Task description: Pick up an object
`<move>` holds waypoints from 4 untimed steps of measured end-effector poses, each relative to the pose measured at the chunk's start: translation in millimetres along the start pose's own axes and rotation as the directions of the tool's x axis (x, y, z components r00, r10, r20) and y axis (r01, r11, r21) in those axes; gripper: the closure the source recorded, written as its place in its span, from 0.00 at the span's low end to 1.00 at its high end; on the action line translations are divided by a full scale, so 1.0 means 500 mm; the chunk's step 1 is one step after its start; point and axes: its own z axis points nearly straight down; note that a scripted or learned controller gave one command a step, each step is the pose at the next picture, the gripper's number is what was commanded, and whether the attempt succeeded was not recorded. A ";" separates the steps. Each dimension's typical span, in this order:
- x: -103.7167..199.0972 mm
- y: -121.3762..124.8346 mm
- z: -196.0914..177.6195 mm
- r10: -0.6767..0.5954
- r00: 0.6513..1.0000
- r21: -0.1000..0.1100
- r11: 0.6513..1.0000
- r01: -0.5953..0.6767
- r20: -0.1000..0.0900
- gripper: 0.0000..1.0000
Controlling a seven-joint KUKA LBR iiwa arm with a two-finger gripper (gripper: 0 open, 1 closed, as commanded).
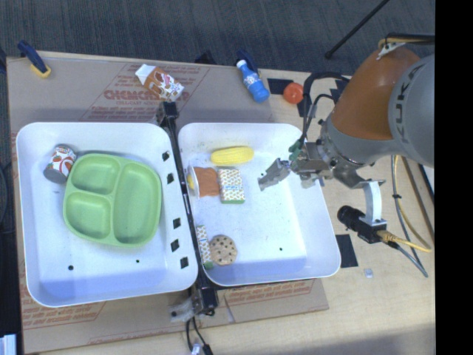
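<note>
My gripper (273,174) hangs over the right bin (314,231), in its right half, reaching in from the right. Nothing shows in its grasp. To its left lie a yellow corn cob (231,154), an orange packet (207,182) and a small green-patterned box (232,186), a short gap away from it. A round cookie (222,249) and a small patterned strip (202,237) lie near the bin's front left corner.
The left bin (29,257) holds a green divided plate (113,197) and a small can (60,161) at its far left. Behind the bins lie a snack packet (159,82), a blue bottle (253,81) and an orange ball (293,92).
</note>
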 end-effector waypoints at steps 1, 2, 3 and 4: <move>0.091 -0.111 -0.183 -0.001 1.000 -0.004 1.000 0.001 0.001 0.00; 0.124 -0.111 -0.203 -0.001 1.000 -0.006 1.000 0.001 0.002 0.00; 0.097 -0.114 0.124 -0.001 1.000 0.002 1.000 0.001 0.000 0.00; 0.102 -0.110 0.285 -0.001 1.000 -0.004 1.000 0.001 0.000 0.00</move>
